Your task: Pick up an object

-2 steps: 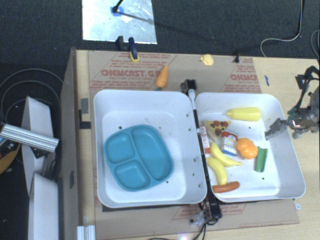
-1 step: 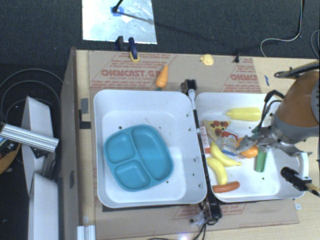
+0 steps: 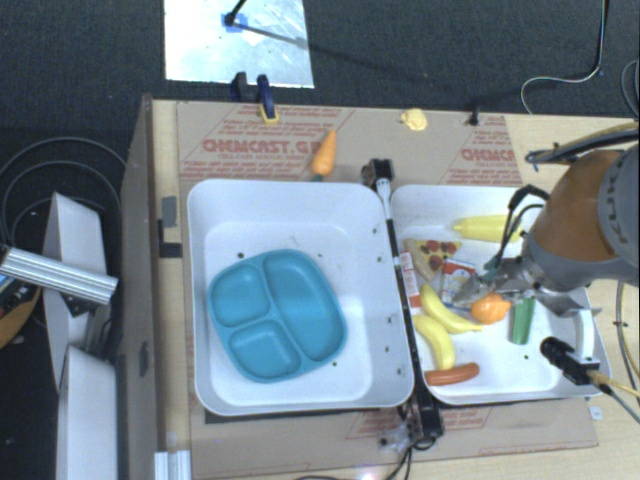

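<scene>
Gripper (image 3: 478,293) down in the right bin (image 3: 520,383), can't tell its finger state.
Probably best to center on the orange ball (image 3: 490,310), clear of the bananas (image 3: 440,328).

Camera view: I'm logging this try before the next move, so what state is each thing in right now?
Gripper: low in the right bin, finger state unclear.
Orange fruit: lying beside the gripper.
Bananas: lying flat in the right bin.
Sausage: lying near the front wall.
Green item: lying in the right bin.
Blue tray: flat in the left bin, compartments up.
</scene>
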Action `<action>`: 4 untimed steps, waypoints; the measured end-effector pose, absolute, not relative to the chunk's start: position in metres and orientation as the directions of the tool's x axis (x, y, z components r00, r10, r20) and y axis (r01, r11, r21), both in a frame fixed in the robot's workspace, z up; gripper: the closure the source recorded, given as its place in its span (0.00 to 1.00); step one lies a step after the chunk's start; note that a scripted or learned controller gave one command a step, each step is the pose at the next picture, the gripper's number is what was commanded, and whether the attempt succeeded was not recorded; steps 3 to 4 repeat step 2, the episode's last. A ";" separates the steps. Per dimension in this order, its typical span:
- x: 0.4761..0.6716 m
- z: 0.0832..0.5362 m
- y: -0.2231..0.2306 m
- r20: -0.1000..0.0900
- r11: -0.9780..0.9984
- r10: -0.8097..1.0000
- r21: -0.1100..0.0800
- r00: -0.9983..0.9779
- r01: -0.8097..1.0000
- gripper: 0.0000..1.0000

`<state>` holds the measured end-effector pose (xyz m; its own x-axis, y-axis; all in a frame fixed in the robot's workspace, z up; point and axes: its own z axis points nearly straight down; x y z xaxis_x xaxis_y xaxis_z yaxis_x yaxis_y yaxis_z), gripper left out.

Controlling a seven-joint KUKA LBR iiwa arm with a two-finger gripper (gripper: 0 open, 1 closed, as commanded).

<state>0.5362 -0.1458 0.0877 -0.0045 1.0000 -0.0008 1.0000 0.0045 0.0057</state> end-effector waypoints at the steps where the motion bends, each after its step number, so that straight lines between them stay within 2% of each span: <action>1: 0.538 0.101 -0.147 -0.002 0.004 1.000 0.012 -0.004 1.000 1.00; 2: 0.528 0.189 -0.059 0.002 0.012 1.000 0.007 -0.012 1.000 1.00; 4: 0.528 0.189 -0.059 0.002 0.012 1.000 0.007 -0.012 1.000 1.00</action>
